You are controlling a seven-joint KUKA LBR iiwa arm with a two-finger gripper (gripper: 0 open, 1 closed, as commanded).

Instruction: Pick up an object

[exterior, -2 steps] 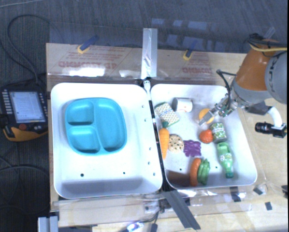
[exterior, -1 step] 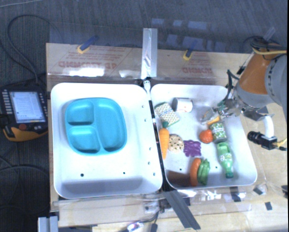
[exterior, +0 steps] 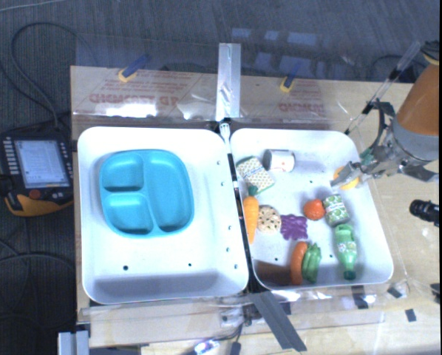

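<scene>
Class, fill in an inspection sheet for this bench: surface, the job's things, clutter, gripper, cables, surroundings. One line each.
Surface: wooden bench bearing left bin and right bin, side by side.
Job's things: right bin holds carrot, tomato, green bottle, purple toy, white can, other small toys.
Clutter: blue divided tray in left bin.
Gripper: gripper over right bin's right rim; finger state unclear.
Cables: black cable on floor at left.
Surroundings: handheld control pendant on grey carpet.

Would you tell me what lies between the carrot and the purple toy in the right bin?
A speckled cookie-like toy lies between the carrot and the purple toy, seen in the camera view.
</scene>
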